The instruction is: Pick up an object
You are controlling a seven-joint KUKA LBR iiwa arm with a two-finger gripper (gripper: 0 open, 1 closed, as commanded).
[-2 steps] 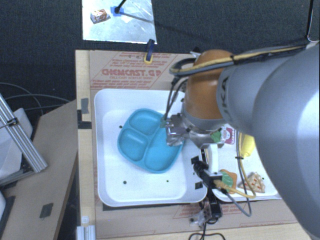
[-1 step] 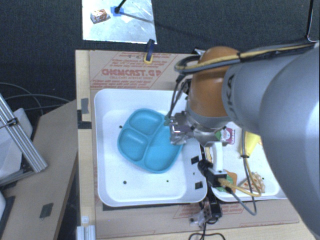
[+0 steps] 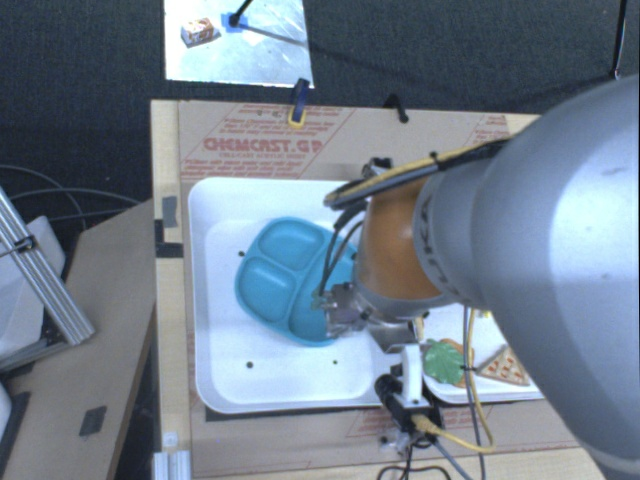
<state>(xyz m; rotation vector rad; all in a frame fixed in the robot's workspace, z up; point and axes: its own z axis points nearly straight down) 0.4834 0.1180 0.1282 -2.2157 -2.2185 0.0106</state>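
Over the left bin [image 3: 215, 368] you see the grey arm [image 3: 540, 258], which reaches from the right and covers most of the right bin [image 3: 520, 393]. Its orange band [image 3: 395, 248] sits just right of the blue divided plate [image 3: 285, 278]. You find this plate inside the left bin, towards the bin's right half, and it looks tilted, with its far edge higher than its near edge. The gripper [image 3: 335, 313] is at the lower right rim of the plate, close against it, but the wrist hides its tips, so you cannot tell if they are apart or together, and you cannot tell if it grasps the plate. Right of the plate, in the right bin, a green object [image 3: 443, 361] lies near the front wall, and just right of it a small tan piece with red dots [image 3: 503, 368]. Behind the left bin a yellow and blue clip [image 3: 298, 103] stands on the cardboard sheet [image 3: 270, 143].
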